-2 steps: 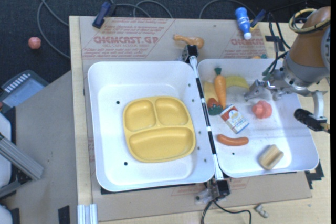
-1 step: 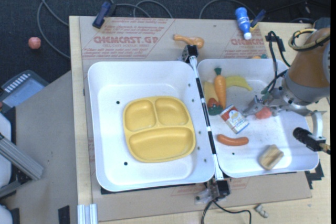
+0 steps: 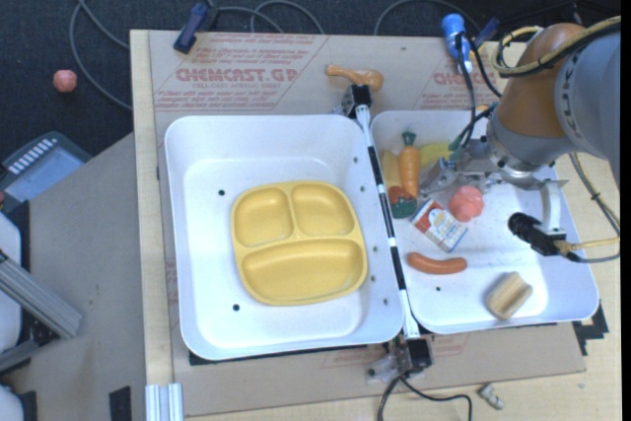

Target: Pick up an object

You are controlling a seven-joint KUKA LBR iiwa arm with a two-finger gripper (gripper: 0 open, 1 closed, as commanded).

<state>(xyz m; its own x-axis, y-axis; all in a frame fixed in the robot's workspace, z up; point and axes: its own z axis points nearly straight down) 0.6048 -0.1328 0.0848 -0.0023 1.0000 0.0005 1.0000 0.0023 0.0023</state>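
The object nearest the gripper was a pink ball [image 3: 467, 202], lying in the right bin [image 3: 582, 296] among crowded neighbours. To the left, the yellow divided plate [image 3: 296, 242] sat alone in the left bin [image 3: 197, 163]. A carrot [image 3: 408, 169] lay near the divider, a small packet [image 3: 440, 226] touched the ball, and a sausage [image 3: 437, 263] and a tan block [image 3: 509, 295] lay lower. The gripper [image 3: 455, 175] hung just above the ball; I could not tell how it was set. The ball would likely roll away, or the packet snag.

Bench [image 3: 246, 64] w/ two white bins [image 3: 197, 212] [image 3: 552, 301] side by side.
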